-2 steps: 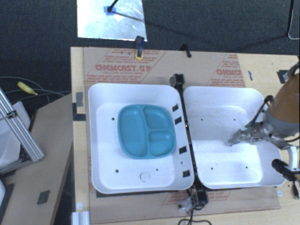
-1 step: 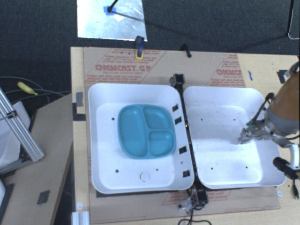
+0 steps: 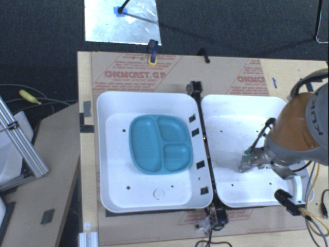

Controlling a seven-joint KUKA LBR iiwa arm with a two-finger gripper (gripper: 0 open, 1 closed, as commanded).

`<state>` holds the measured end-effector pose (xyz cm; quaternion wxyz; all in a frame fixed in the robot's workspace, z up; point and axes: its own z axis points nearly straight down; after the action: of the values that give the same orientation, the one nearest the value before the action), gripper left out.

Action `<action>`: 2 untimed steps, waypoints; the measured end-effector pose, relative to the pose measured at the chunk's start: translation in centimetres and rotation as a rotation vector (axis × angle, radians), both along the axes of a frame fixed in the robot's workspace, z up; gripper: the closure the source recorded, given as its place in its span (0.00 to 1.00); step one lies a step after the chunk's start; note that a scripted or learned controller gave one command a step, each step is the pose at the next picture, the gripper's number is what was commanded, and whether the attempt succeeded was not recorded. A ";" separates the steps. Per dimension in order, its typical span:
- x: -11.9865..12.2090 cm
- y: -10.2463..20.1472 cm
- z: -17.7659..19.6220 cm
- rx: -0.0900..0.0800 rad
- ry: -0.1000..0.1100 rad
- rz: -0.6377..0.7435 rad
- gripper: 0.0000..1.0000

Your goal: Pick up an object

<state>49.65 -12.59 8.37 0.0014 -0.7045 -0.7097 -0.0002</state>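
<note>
**jaws in the right bin, the plate in the left**

camera view: the arm [image 3: 300, 125] reaches in from the right, and its gripper [image 3: 250, 161] sits low over the floor of the right bin [image 3: 231, 118]. whether the jaws are open or shut i cannot tell; the grey hardware at the tip blurs together, and nothing can be made out held there. the white floor around the tip shows small dark dots, which look like marks in the bin and not things to grasp.

the only clear object to pick is the blue divided plate [image 3: 160, 143], lying flat near the middle of the left bin [image 3: 115, 189]. it lies to the left of the jaws in this view, well apart from them, with the dark divider [image 3: 203, 148] where the two bins meet running between the two. the plate is roughly oval, its long axis running across the bin from upper right to lower left, slightly tilted.

my judgement: the coming move turns on that sideways gap. the jaws would have to lift, cross the divider and come down on the plate's thin rim, which is a hard grip for two fingers on a flat dish.
</note>
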 end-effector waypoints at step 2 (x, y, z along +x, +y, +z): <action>-0.8 12.5 21.5 0.000 -0.016 0.003 1.00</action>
<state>48.86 -0.06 29.89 -0.0042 -0.7034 -0.7108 -0.0056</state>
